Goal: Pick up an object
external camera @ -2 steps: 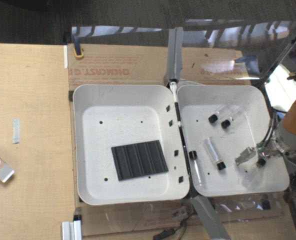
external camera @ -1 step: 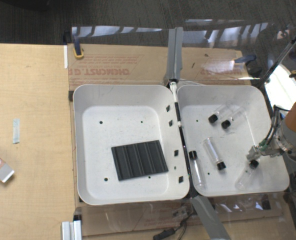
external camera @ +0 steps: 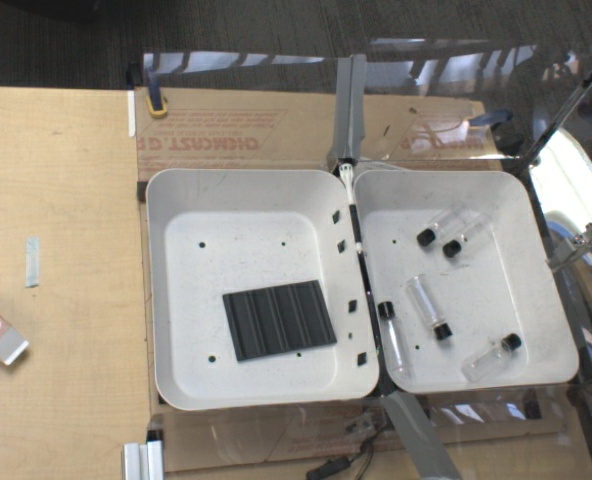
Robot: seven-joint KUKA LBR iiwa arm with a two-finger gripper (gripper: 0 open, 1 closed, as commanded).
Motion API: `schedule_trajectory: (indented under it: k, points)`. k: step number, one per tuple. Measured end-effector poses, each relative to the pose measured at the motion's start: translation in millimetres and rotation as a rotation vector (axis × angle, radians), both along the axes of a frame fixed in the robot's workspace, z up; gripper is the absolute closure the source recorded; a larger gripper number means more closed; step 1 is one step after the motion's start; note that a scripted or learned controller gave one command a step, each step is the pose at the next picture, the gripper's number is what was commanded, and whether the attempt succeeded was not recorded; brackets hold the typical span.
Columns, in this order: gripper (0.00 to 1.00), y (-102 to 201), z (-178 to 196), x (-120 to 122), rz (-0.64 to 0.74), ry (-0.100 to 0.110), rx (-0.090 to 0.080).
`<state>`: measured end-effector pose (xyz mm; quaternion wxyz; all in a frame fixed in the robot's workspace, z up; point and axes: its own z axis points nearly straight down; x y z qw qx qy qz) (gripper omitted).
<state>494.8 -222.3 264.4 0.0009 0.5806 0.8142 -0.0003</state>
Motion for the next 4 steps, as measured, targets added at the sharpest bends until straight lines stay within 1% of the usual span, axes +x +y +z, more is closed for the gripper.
schedule_trajectory:
  k: [1, 2, 3, 4]
  points:
    - [1.0, 0, 23, -16, 0.282, -0.001, -0.001]
    - [1.0, 0, -5, -16, 0.44, 0.001, 0.001]
    - [1.0, 0, 1, -16, 0.829, -0.001, -0.001]
    - [1.0, 6, -4, -16, 1.039, -0.001, -0.001]
